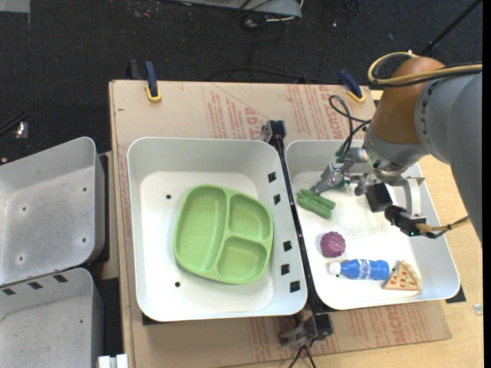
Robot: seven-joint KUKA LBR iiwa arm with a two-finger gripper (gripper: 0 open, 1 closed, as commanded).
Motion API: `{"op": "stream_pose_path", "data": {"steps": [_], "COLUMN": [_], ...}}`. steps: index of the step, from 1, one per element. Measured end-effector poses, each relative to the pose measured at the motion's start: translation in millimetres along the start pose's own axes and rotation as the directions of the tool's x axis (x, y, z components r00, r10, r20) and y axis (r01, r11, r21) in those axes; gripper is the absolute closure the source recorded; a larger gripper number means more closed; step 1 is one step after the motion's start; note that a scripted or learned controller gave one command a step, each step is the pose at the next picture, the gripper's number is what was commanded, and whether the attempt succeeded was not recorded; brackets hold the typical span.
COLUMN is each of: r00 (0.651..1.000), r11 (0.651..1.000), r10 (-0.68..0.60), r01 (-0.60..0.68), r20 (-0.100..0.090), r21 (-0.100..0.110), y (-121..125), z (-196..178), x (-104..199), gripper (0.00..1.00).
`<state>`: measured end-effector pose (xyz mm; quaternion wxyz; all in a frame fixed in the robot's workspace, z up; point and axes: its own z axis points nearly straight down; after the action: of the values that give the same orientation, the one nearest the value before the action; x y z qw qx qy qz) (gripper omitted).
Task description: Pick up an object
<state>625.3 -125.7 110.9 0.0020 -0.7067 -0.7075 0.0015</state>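
Note:
The right bin [437, 251] holds a green ridged piece [315, 202] near its left wall, a purple round object [332, 244] in the middle, a blue bottle [363, 269] lying on its side, and a pizza slice toy [403, 277] at the front right. My gripper [331, 178] hangs at the back left of this bin, just above and to the right of the green piece. Its metal fingertips [326, 182] point down and left toward that piece. I cannot tell if they touch it.
The left bin [146, 205] carries a green divided plate [224, 234]. A black divider [285, 198] runs between the bins. The grey arm [430, 113] with its orange band and loose cables reaches over the right bin's back right.

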Motion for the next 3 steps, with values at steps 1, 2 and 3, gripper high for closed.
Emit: {"op": "stream_pose_path", "data": {"steps": [1, 2, 3], "r00": [1.000, 1.000, 1.000], "r11": [1.000, 1.000, 1.000], "r10": [0.002, 0.003, -0.002], "r01": [-0.002, -0.003, 0.002], "r20": [0.002, 0.002, 0.002], "r21": [-0.007, -0.010, -0.010], "y": [1.9, -7.6, -3.0], "z": [-14.0, -69.0, -114.4], "x": [-0.9, -1.9, 3.9], "gripper": [1.00, 1.00, 1.00]}}
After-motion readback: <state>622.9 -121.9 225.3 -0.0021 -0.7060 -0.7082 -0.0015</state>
